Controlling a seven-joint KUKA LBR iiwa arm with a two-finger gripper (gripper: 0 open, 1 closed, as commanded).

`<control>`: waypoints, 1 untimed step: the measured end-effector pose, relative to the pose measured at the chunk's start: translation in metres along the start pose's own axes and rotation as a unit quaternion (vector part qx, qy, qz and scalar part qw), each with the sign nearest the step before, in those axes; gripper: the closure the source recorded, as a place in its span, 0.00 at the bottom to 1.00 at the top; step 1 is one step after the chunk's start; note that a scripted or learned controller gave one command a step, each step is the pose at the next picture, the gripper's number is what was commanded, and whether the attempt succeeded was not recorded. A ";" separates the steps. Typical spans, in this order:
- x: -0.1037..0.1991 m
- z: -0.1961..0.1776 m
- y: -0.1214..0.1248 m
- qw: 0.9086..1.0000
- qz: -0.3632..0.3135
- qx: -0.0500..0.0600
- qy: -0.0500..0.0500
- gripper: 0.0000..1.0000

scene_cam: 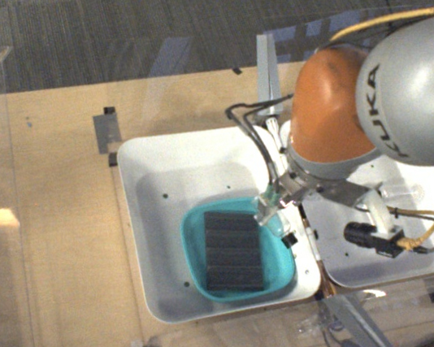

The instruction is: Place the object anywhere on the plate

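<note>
The dark ridged block [232, 250] already lies flat on the teal plate [206, 287], in the left bin [143, 173] — so the placing step looks done, and the next move would be to lift clear. The tool [270, 207] sits at the plate's upper-right rim, just beside the block's corner — whether it is apart or together, I cannot tell.

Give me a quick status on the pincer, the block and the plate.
Pincer at the plate's right rim, low in the left bin. Dark ridged block lying flat on the teal plate. Nothing else on the plate.
</note>
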State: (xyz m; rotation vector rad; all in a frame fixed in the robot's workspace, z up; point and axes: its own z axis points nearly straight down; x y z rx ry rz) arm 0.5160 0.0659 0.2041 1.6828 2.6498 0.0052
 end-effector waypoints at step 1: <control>0.000 0.000 0.000 1.000 0.000 0.000 0.000 0.00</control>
